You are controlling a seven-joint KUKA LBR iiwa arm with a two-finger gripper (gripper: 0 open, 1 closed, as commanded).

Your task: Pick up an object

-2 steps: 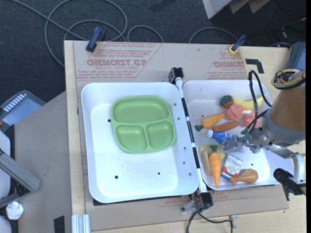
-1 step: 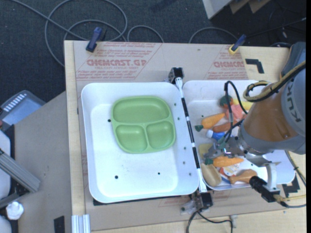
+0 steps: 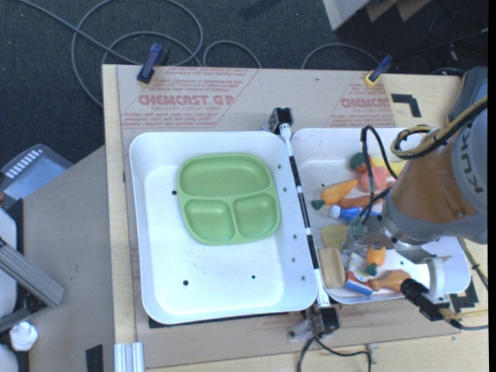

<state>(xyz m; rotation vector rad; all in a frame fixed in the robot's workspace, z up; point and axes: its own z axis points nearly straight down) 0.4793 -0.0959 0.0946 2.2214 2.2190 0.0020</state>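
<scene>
Jumble of small orange, blue and tan toys (image 3: 358, 200) in right bin (image 3: 325, 142), jaws' state indiscernible.

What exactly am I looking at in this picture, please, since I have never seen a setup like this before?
This is one camera fixed above a bench, looking down at a slant. The grey and orange shape at the right is a robot arm, reaching down into the right bin, which holds a jumble of small toy-like items, among them an orange carrot-shaped piece. Its gripper sits low among them; whether it holds anything I cannot tell. The left bin holds a green divided plate.
</scene>
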